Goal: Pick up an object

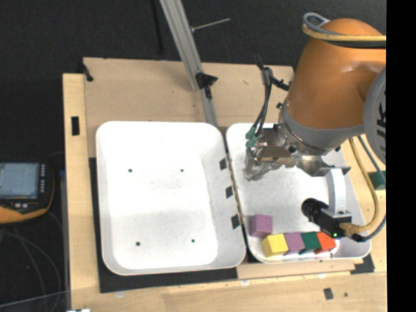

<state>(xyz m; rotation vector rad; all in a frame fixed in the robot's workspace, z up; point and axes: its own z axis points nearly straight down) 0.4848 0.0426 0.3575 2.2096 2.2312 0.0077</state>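
Note:
My gripper [255,169] hangs over the upper left part of the right bin [286,190], under the arm's big orange band. Nothing shows between its tips. A purple block [260,224] lies apart in the bin, below the gripper. Along the bin's front wall stands a row of blocks: yellow [275,244], light purple [294,242], green [311,242] and orange-red [324,243].
The left bin [162,194] sits beside the right one, with small black clips [229,192] along the shared edge. A slanted metal pole [188,51] rises behind the bins. Cables and a black fitting [320,214] hang over the right bin's right side.

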